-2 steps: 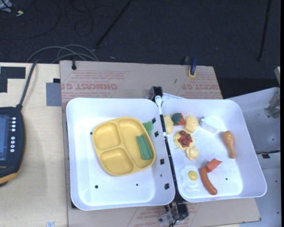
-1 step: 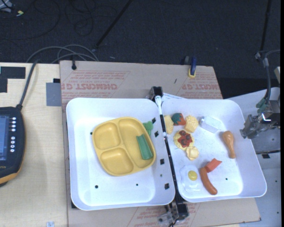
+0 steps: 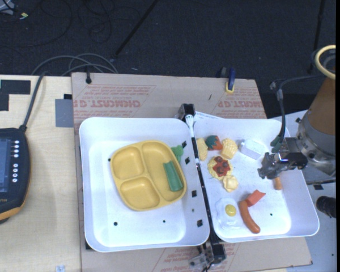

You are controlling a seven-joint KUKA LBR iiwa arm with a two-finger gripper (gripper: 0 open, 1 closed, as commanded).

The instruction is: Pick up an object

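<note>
In the right white bin (image 3: 297, 222), nearest the camera, the orange plastic sausage (image 3: 249, 216) lies with its long axis slanting from far-left to near-right. The dark two-finger gripper (image 3: 270, 169) hovers beyond it, slightly to the right; how it is set cannot be told.

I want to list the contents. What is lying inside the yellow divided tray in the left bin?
On the yellow divided tray lies one green piece, across its right side. The other compartments look bare. What the green piece covers beneath it cannot be seen.
</note>
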